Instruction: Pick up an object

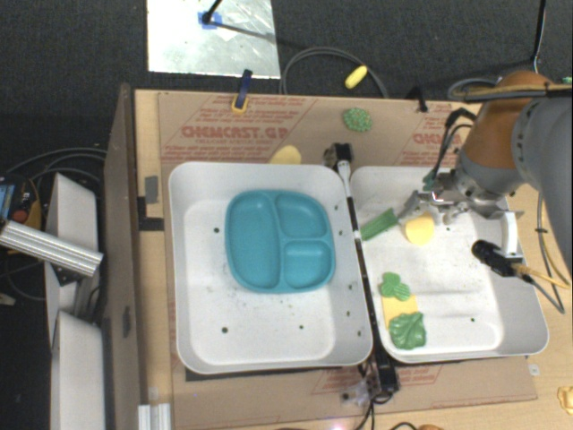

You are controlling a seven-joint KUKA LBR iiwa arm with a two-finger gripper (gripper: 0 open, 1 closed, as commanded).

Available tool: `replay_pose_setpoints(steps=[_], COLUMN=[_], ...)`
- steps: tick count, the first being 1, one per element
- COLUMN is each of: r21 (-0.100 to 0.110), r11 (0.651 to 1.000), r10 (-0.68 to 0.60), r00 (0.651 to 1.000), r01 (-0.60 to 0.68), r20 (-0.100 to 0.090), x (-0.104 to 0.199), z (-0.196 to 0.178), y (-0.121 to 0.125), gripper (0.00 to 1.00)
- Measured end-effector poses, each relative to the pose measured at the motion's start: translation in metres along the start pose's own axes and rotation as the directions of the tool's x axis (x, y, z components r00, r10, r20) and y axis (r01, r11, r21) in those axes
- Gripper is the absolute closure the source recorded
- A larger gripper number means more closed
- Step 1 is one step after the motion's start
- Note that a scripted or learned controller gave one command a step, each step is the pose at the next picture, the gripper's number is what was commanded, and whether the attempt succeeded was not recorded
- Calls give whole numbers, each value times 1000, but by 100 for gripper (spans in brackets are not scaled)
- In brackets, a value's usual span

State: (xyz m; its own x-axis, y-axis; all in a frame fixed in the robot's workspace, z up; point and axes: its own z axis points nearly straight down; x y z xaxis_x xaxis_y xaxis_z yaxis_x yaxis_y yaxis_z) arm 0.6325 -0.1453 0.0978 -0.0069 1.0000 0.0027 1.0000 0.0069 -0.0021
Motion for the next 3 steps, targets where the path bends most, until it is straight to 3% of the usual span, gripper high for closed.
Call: replay_pose_setpoints(steps=[1, 2, 3], r21=[-1, -12, 4], r11=[1000, 1000, 1000], r10=[4, 3, 2], r00=[1000, 1000, 1000], r01=[-4, -3, -2], r20=[1, 7, -2], x=[26, -28, 42], z=[-8, 13, 14], y=[-37, 39, -43], gripper=[0, 0, 0])
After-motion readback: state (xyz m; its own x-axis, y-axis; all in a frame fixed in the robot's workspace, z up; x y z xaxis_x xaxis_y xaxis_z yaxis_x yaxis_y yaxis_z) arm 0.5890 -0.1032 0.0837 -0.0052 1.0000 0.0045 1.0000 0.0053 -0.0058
